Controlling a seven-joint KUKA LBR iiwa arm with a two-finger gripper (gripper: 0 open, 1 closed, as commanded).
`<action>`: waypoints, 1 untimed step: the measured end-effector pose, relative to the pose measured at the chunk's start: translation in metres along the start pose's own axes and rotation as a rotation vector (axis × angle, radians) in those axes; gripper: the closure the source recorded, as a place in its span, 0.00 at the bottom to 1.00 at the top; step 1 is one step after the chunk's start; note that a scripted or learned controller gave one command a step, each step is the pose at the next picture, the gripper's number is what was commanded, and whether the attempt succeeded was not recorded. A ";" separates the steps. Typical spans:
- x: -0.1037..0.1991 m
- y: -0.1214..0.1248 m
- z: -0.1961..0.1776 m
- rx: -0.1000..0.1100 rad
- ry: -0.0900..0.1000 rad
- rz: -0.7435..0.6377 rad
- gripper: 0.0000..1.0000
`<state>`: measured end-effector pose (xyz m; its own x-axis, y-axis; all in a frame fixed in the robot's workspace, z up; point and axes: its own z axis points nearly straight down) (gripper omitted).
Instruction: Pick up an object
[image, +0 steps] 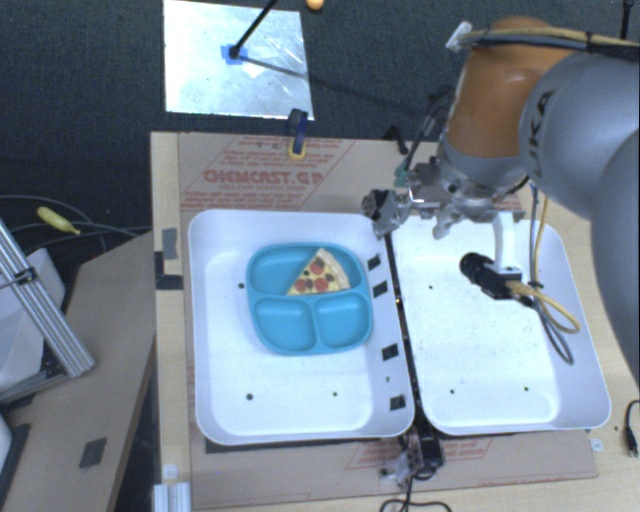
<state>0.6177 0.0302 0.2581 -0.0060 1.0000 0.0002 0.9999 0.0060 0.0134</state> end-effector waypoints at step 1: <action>0.012 0.001 0.078 0.018 0.000 0.001 0.00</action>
<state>0.6198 0.0423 0.1803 -0.0055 1.0000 0.0004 1.0000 0.0055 -0.0049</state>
